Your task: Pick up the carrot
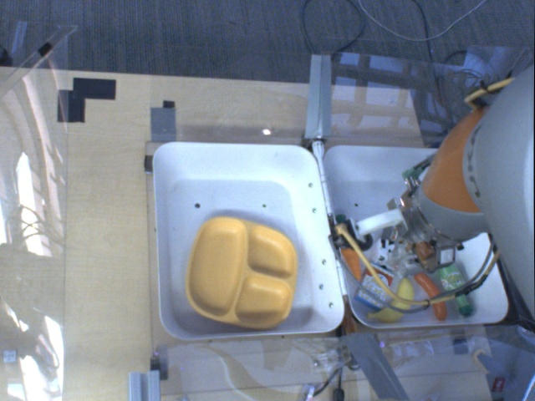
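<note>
Right bin (368, 170): carrot (352, 263) at left wall, among clutter. Jaws (407, 253) above clutter, right of carrot; spread or pressed, cannot tell. Left bin (180, 174): yellow tray (242, 271).

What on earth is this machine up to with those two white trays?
A grey robot arm reaches in from the right and hangs low over the right bin, where small things lie heaped: a carrot near the dividing wall, something yellow and other bits. Its gripper sits just above that pile, and I cannot see anything held in it. The left bin holds a yellow divided plate, which nothing is touching.
</note>
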Available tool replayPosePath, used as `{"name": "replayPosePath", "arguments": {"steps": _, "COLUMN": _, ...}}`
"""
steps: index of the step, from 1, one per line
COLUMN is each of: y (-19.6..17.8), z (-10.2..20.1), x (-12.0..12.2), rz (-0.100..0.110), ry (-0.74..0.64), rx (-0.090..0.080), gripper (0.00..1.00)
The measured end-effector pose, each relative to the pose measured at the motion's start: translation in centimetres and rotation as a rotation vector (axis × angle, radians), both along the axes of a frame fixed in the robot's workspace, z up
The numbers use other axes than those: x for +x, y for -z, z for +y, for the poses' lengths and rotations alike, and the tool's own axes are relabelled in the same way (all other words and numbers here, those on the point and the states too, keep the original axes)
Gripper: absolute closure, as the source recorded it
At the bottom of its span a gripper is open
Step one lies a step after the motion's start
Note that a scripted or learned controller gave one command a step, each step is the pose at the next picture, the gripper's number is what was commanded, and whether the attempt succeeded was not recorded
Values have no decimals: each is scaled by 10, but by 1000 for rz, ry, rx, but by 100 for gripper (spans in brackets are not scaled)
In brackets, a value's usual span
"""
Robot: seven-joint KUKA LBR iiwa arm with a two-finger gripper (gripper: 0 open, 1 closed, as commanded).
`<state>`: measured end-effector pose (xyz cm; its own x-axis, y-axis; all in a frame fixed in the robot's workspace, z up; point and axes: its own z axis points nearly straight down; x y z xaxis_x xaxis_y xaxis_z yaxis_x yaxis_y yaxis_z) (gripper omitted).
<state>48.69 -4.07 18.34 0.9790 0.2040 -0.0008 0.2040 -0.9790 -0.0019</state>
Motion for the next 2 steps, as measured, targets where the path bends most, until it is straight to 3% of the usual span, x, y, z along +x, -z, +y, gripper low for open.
{"name": "replayPosePath", "arguments": {"steps": 1, "y": -100, "z": 22, "x": 29, "rz": -5, "ry": -35, "rx": -1, "gripper": 100}}
{"name": "replayPosePath", "arguments": {"steps": 2, "y": -110, "z": 23, "x": 30, "rz": -7, "ry": -43, "rx": -1, "gripper": 100}}
